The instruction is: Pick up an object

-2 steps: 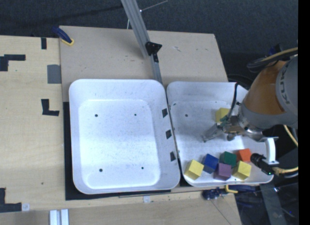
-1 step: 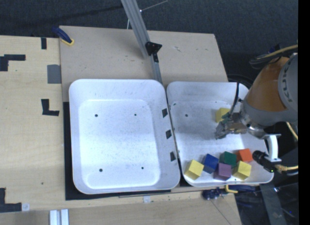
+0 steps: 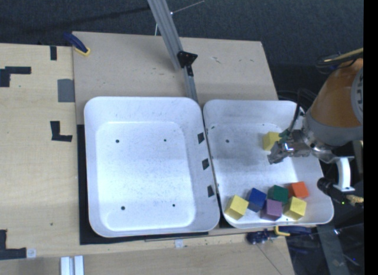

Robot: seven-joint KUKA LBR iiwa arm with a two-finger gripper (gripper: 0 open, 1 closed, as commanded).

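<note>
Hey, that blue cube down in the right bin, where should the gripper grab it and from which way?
Probably straight down from above, fingers on the blue cube's far and near faces. Those two look free, while a yellow cube and a purple cube crowd its left and right sides, leaving little room for fingers there. The gripper sits higher up the right bin.

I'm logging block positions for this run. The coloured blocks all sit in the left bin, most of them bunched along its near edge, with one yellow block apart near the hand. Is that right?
Not quite: the blocks are in the right bin, not the left bin. The camera view shows most of them bunched along its near edge, with one yellow block apart near the hand.
</note>
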